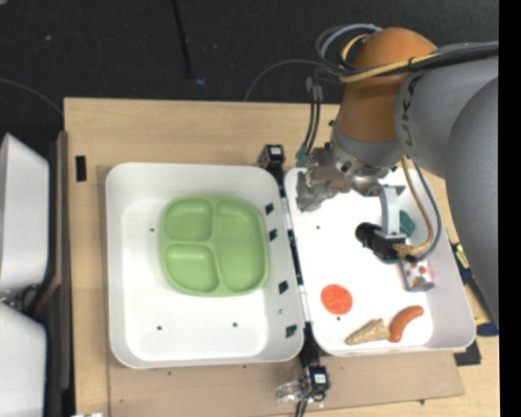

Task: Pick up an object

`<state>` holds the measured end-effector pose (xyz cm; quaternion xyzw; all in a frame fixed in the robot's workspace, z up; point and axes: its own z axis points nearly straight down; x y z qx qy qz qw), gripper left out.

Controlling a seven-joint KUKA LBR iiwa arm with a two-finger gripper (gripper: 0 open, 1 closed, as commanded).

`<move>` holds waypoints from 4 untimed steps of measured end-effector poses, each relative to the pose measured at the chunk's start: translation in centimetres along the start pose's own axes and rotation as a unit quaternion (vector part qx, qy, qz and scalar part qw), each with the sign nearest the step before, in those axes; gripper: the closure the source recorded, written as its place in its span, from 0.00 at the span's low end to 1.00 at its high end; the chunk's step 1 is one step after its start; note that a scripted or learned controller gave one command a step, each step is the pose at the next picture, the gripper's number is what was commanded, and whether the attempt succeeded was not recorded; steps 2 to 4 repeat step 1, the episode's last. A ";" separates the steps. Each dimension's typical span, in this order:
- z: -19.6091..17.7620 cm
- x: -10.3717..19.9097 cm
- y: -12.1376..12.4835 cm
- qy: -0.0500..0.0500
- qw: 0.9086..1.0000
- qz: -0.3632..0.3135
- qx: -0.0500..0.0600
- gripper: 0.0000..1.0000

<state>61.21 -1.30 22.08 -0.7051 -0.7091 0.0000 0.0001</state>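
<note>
Teal thing partly hidden — red-and-white block too small to identify.

Hangs with claw over back-left corner of right bin, well apart from orange disc, cone and sausage at its front.

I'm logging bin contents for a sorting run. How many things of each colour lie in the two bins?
Green: 1, the divided plate
Orange-red: 2, the disc and the sausage
Tan: 1, the cone
White: 1, the spotted cube
Teal: 1, a partly hidden piece
Total: 6
</note>
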 end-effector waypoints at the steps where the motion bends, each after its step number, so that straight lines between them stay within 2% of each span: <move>1: 0.4 4.9 0.0 0.000 1.000 0.000 0.000 1.00; 4: 0.4 4.9 0.0 0.000 1.000 0.000 0.000 1.00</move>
